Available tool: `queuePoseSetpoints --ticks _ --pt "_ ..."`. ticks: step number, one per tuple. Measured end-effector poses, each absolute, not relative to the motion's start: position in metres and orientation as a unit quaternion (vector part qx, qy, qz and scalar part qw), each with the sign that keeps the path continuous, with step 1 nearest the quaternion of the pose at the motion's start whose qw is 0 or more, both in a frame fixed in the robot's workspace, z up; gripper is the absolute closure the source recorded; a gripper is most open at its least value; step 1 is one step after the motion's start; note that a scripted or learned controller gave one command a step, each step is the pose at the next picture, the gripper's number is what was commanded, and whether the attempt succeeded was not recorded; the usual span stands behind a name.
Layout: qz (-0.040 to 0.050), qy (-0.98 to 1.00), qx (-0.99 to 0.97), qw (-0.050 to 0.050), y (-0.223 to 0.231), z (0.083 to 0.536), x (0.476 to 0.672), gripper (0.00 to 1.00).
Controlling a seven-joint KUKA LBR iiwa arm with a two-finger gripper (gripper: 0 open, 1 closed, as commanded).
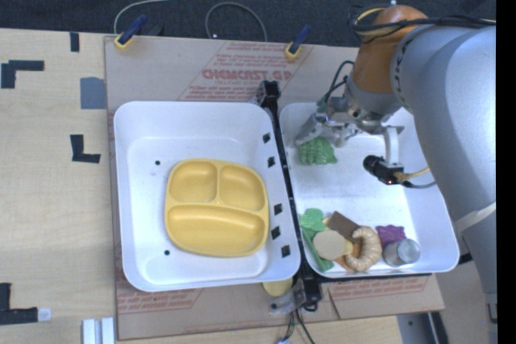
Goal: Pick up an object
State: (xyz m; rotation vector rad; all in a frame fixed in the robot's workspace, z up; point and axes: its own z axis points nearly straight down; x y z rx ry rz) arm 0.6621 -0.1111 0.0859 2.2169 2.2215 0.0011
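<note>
Currently the gripper (322,130), upper right of frame, sits over a green toy (317,151); finger state: cannot tell. Approach step; next needs descent and closure.

The arm (451,93) is cut off by the right edge, and it covers the far right corner of the right bin (355,181). Beside that bin's near wall, food toys (355,242) overlap in a pile, partly hiding a green piece (310,220). The gripper (322,129) is too small to read its fingers.
</note>
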Motion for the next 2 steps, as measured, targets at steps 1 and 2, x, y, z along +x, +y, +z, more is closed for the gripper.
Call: queuePoseSetpoints --ticks 1,2 --pt "0.0006 0.708 0.706 0.001 -0.117 0.086 0.669 0.0" --pt "0.0047 0.711 0.704 0.003 -0.035 0.192 0.671 0.0"
